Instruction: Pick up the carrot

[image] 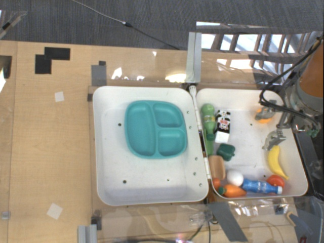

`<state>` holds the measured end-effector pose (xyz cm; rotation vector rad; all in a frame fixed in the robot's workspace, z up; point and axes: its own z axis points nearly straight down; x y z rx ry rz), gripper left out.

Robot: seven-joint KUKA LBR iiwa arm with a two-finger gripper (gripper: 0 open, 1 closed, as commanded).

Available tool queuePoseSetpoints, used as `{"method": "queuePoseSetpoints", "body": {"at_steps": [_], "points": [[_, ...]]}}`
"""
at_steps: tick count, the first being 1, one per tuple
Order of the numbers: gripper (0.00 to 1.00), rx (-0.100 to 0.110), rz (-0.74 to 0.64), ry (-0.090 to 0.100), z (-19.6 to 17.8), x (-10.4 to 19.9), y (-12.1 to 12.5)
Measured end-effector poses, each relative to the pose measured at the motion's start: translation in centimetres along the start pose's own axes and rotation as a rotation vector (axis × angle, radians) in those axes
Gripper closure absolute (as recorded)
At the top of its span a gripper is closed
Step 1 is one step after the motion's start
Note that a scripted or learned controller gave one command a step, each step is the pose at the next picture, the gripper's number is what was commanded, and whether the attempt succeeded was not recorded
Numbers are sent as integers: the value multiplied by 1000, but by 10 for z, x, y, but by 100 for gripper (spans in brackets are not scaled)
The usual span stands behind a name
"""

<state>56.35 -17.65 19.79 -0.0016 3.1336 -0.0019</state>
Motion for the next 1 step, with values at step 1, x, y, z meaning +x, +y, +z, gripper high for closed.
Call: {"method": "queuePoseSetpoints", "body": {"at_steps": [1], "points": [[0, 4, -77, -12, 107, -36, -30]]}}
